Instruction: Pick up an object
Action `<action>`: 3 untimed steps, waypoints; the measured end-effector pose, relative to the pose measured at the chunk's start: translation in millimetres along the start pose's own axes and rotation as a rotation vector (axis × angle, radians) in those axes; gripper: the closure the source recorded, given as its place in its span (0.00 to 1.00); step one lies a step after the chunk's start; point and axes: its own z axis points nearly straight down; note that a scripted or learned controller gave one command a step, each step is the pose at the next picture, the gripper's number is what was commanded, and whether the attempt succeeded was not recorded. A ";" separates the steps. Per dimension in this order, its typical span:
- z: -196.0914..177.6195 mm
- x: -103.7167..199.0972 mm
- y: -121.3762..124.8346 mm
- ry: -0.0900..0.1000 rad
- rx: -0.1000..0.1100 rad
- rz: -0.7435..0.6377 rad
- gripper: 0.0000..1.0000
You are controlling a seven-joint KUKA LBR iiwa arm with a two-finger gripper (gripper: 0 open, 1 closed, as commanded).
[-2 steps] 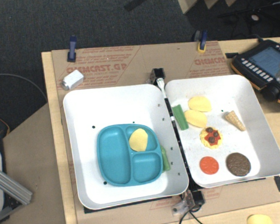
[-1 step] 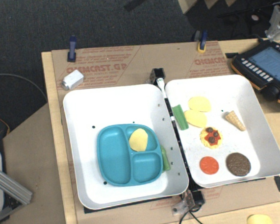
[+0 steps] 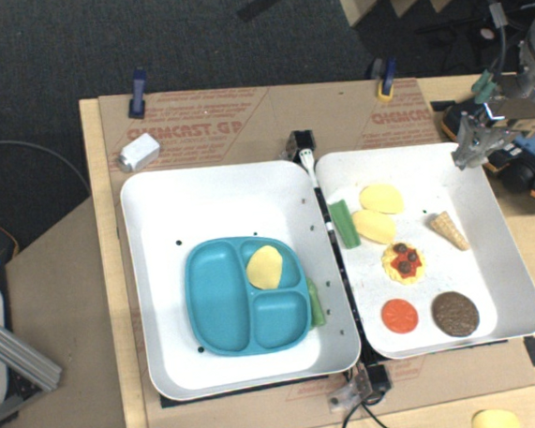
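I see the gripper (image 3: 473,146) over the right bin's (image 3: 512,260) far corner, finger state unclear; the cone (image 3: 449,230) lies diagonally, tip pointing toward it.

Tray (image 3: 221,302) in left bin (image 3: 155,219) (food items (image 3: 381,199) in right bin (image 3: 498,261)).

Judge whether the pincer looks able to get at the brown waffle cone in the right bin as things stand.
Probably yes: the pincer hangs over the bin's far right corner, and the brown waffle cone lies uncovered, apart from other items.
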 end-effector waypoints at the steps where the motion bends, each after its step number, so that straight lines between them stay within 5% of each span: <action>1: -168.9 1.0 5.3 -0.007 -0.038 -0.002 1.00; 2: -16.8 35.3 -34.3 0.000 0.002 -0.003 1.00; 3: -161.8 44.8 -51.6 -0.004 -0.035 -0.002 1.00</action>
